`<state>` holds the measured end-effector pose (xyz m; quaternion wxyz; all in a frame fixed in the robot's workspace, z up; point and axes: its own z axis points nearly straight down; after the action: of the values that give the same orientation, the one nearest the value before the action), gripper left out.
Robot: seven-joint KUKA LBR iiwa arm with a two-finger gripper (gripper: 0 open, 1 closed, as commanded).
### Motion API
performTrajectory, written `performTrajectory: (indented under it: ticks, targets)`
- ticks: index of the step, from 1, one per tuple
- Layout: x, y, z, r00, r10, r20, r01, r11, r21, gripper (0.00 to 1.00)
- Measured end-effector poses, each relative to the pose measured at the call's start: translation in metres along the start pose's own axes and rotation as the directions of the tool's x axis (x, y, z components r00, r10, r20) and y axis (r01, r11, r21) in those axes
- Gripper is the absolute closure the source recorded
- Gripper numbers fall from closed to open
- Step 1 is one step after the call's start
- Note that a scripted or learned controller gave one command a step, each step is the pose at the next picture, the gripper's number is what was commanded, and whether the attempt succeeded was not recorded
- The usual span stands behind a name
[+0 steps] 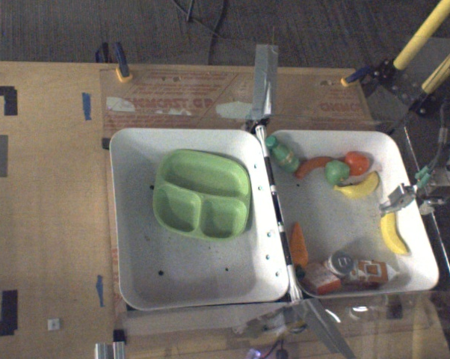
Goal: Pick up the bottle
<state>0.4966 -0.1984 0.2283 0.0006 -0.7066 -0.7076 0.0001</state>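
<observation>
A small green bottle point(284, 155) with a red cap lies in the far left corner of the right bin point(415, 200). A second bottle point(357, 272), clear with an orange-red label and a grey cap, lies on its side along the bin's near wall. My gripper point(401, 197) hovers at the bin's right side, just above a yellow banana point(393, 233). It is well apart from both bottles, and nothing shows in its hold.
The right bin also holds a red pepper point(313, 166), a green apple point(336, 172), a tomato point(357, 161), a second banana point(359, 187) and a carrot point(298, 245). A green divided plate point(202, 194) sits in the left bin point(135, 260).
</observation>
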Motion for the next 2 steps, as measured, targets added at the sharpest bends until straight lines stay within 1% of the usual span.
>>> performTrajectory:
  ticks: [1,2]
  targets:
    - [0.069,-0.012,0.122,1.0,-0.005,0.0,0.005,1.0,0.0,0.0]
    - [0.022,-0.007,0.137,0.975,0.222,-0.011,-0.222,0.975,-0.007,0.0]
